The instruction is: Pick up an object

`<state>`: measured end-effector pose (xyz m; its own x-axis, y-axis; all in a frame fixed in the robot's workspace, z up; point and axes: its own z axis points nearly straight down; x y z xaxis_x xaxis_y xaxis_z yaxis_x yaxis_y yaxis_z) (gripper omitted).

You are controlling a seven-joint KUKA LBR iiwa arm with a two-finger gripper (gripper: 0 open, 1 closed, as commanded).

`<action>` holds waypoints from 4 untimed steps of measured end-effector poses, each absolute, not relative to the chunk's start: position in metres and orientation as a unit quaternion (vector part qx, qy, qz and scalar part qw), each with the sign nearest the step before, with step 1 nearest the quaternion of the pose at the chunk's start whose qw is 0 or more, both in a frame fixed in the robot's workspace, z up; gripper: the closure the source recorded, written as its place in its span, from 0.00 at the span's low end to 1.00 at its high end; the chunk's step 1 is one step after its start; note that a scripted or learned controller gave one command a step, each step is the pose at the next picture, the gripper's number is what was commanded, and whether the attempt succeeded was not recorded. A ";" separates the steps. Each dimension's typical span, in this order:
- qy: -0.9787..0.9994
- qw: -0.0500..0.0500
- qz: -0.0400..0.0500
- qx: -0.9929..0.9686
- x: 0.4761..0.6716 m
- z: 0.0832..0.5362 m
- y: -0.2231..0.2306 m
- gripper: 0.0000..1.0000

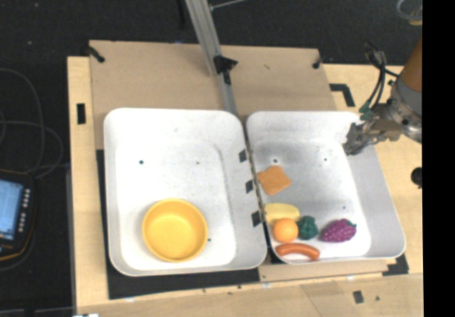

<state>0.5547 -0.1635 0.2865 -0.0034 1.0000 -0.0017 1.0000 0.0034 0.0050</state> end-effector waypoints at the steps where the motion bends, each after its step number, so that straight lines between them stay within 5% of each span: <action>1: 0.709 0.001 0.001 0.705 0.566 0.285 -0.116 1.00; 3: 0.709 0.001 0.001 0.705 0.621 0.272 -0.020 1.00; 4: 0.709 0.001 0.001 0.705 0.632 0.269 0.032 1.00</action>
<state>0.6316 0.0318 0.2689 -0.0064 1.0000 0.0001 1.0000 0.0064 0.0018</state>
